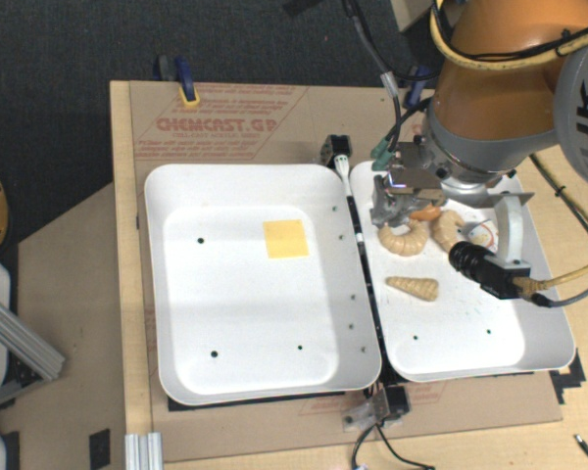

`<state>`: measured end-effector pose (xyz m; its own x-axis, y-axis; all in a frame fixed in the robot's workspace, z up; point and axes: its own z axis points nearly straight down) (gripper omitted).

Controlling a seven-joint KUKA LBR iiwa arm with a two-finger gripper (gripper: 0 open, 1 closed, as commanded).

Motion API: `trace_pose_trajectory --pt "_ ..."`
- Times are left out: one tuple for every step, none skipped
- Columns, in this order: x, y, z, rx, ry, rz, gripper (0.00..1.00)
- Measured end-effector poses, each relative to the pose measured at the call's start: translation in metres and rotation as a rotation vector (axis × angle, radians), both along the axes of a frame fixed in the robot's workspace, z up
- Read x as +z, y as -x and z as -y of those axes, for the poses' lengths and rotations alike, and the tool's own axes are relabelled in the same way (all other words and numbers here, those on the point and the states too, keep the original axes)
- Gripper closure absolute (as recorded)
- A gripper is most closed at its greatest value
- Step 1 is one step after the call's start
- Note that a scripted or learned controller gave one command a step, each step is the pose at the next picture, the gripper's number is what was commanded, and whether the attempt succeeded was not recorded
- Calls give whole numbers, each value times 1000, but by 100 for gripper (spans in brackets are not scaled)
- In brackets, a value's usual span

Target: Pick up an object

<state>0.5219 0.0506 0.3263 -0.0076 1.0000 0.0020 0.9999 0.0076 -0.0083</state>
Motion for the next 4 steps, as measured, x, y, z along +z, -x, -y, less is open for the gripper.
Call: trace_pose_trajectory --pt "-35 45 82 -16 2 0 100" --pt "26 42 -46 6 -2 16 100" --pt "48 43 -99 -1 0 13 100" --pt "76 43 -136 -3 -1 13 100"
